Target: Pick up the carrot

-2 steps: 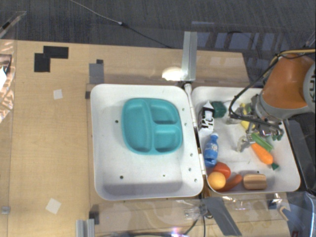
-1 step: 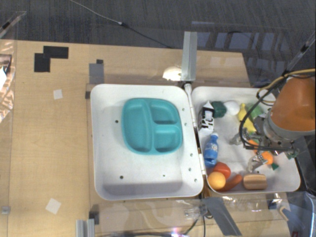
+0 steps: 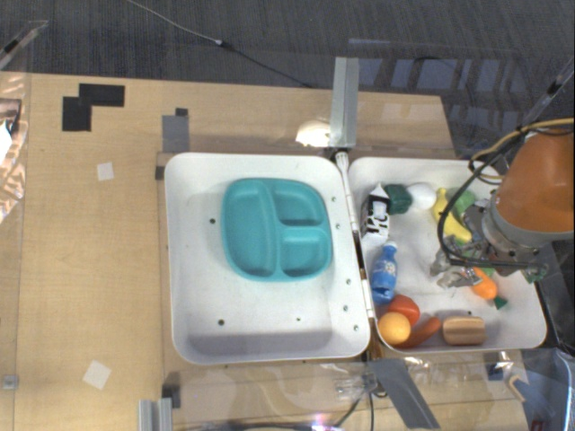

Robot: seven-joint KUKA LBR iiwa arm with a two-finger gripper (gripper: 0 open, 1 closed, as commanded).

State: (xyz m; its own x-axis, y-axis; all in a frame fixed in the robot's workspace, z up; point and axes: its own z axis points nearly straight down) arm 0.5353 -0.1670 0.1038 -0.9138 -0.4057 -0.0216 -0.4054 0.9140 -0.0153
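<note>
Right bin [image 3: 530, 330]: carrot [image 3: 486, 286], half-hidden, seemingly lies slantwise.

The arm [image 3: 535, 196] reaches in from the right, its orange band facing the camera with the grey wrist below it. Black cables loop off its left side. The gripper [image 3: 460, 275] points down and left; its fingers are too blurred to read.

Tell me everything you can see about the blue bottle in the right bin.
The blue bottle looks like clear blue plastic with a white cap at its upper end. It lies on its side along the left wall of the right bin, cap pointing away from the camera. The black and white carton sits just above it, and the orange ball just below its base.
</note>
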